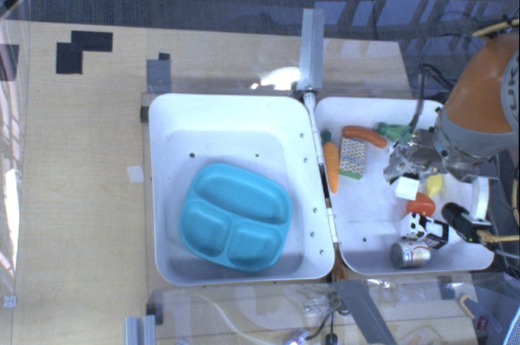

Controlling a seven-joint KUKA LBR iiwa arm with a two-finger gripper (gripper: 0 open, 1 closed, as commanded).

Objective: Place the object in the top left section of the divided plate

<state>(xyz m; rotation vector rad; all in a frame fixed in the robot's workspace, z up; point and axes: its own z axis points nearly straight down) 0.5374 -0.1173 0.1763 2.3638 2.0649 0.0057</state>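
Note:
A blue divided plate (pixel 236 216) lies in the left white bin (pixel 171 132), with one long section at its top and two smaller ones below. My gripper (pixel 412 162) hangs over the right white bin (pixel 366 230), at the end of the grey arm with its orange band (pixel 487 92). Just below the gripper lie a white block (pixel 405 188) and a yellow piece (pixel 435 184). A red piece (pixel 420 205) and a black-and-white toy (pixel 418 227) sit lower down. Nothing is seen lifted.
The right bin also holds a carrot (pixel 331 166) by the divider, an orange sausage (pixel 365 137), a speckled flat item (pixel 352 157), a green item (pixel 393 129) and a metal can (pixel 410 255). Cables run along the right side.

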